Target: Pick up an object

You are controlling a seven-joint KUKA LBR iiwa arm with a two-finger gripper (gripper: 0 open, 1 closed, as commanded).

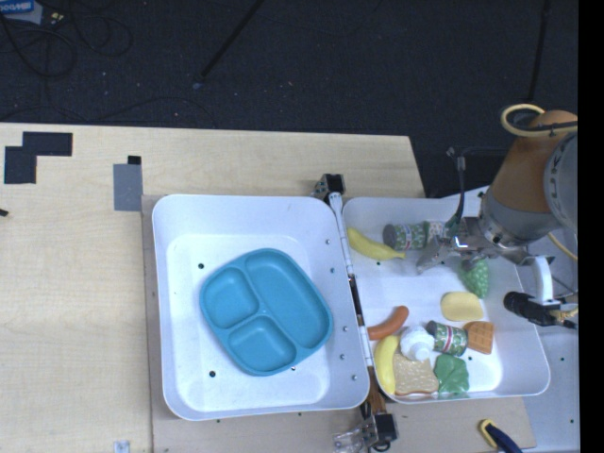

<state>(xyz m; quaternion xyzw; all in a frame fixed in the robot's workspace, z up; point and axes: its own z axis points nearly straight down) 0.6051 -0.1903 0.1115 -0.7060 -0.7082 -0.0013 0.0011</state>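
Note:
The right bin (528, 371) holds several toy foods. A yellow banana (373, 245) lies at its far left, with a green-labelled can (411, 234) on its side beside it. My gripper (445, 249) hangs low at the can's right end, touching or nearly touching it. A bunch of green grapes (478, 277) sits just right of the gripper, partly under the wrist. Nearer the front lie a pale yellow piece (461, 305), a red sausage (387, 324), a small bottle (436, 340), an orange waffle (480, 336), a second banana (385, 361), a bread slice (413, 377) and a green leaf (453, 374).
The left bin (175, 253) holds a blue divided plate (264, 311). A ridge with a black clamp (330, 187) separates the two bins. The grey arm with its orange band (528, 173) stands over the right bin's far right corner. Bare wooden bench (66, 300) lies to the left.

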